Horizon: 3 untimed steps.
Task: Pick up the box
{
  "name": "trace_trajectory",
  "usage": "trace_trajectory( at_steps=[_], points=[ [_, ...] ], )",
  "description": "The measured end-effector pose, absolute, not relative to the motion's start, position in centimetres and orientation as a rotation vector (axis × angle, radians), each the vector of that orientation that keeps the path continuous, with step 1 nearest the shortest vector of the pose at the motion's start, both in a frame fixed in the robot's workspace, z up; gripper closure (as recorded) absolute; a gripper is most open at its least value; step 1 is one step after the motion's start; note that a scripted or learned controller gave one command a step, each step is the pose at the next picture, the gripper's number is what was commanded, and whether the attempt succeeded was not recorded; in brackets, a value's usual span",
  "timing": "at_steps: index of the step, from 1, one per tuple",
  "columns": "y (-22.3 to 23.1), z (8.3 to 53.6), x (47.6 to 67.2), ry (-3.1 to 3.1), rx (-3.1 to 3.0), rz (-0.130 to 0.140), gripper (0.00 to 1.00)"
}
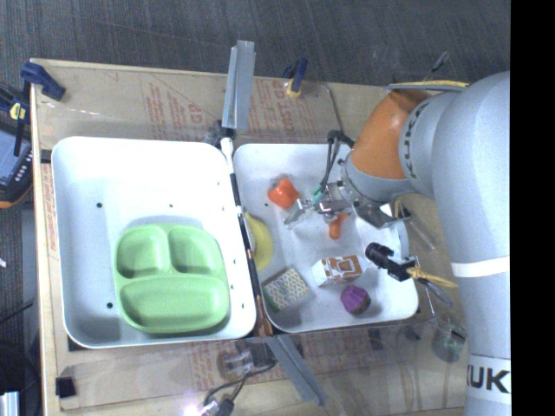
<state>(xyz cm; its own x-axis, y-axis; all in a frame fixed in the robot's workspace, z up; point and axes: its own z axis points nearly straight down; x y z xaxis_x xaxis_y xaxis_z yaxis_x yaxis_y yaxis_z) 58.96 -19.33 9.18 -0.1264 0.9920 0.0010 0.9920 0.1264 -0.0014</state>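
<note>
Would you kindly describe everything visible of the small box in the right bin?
The small box is white, cardboard by its look, with orange-brown print on its upper face. It lies flat, slightly askew, on the floor of the right bin, toward the view's lower edge. A purple object sits just beside it; whether they touch is unclear.

Plywood worktop (130, 102), printed with red lettering, carried two shallow white bins side by side: left bin (78, 172) and right bin (260, 176), set close together. A grey bar (238, 85) lay at the rear above their junction, and another (295, 373) lay at the front. Blue clamps (39, 78) sat on the rear edge.
</note>
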Motion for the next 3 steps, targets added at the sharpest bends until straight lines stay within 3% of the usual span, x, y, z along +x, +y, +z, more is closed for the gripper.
trace_trajectory(
  at_steps=[1,2,3],
  points=[
    [-21.0,13.9,62.0,-2.343,-2.092,-0.001,0.00],
    [-20.9,9.2,59.0,-2.470,-1.939,0.001,0.00],
    [-20.8,10.2,59.1,-2.473,-1.935,0.002,1.00]
  ],
)
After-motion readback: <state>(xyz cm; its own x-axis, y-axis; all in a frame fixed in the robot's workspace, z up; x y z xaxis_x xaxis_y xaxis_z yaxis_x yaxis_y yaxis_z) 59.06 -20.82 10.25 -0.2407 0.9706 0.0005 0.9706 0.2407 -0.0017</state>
